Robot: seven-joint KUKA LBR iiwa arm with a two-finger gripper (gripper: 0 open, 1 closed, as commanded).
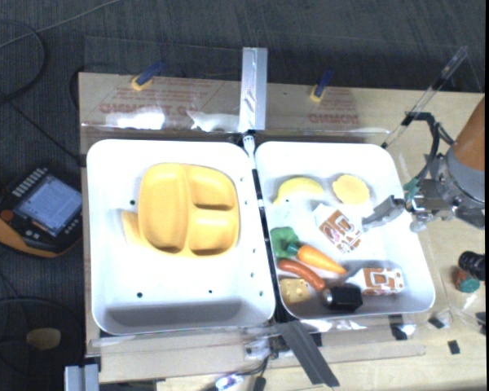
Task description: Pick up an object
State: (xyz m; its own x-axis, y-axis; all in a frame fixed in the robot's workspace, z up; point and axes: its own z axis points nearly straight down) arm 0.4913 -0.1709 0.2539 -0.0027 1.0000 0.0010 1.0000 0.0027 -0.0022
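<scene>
Gripper hung at the right bin's right side; I could not tell its state, and saw nothing held. Far to its left lay the yellow divided tray in the left bin. Nearer, down-left, the carrot ran diagonally. Just left of the tip sat the small printed carton, my likeliest target, tilted on its diagonal.
</scene>
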